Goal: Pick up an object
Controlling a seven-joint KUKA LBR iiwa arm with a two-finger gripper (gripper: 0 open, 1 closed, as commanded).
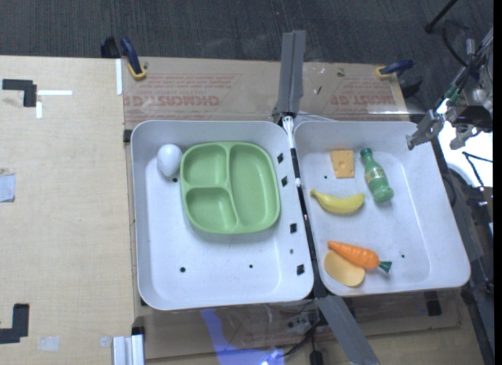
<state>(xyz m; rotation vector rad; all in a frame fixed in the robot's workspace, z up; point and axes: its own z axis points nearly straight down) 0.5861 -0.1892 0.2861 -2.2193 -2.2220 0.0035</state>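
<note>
The right bin holds several small objects. A yellow-orange cheese-like block lies near its back, with a green bottle lying just to its right. A yellow banana rests in the middle left of that bin. Toward the front, an orange carrot with a green top lies against a flat yellow-orange oval piece. In the left bin, a green divided plate sits at the back, and a white egg touches its left rim.
A grey divider bar stands at the back between the bins. Clamps hold a cardboard sheet behind them. Metal hardware and cables crowd the right bin's far right corner. Bare bench lies to the left.
</note>
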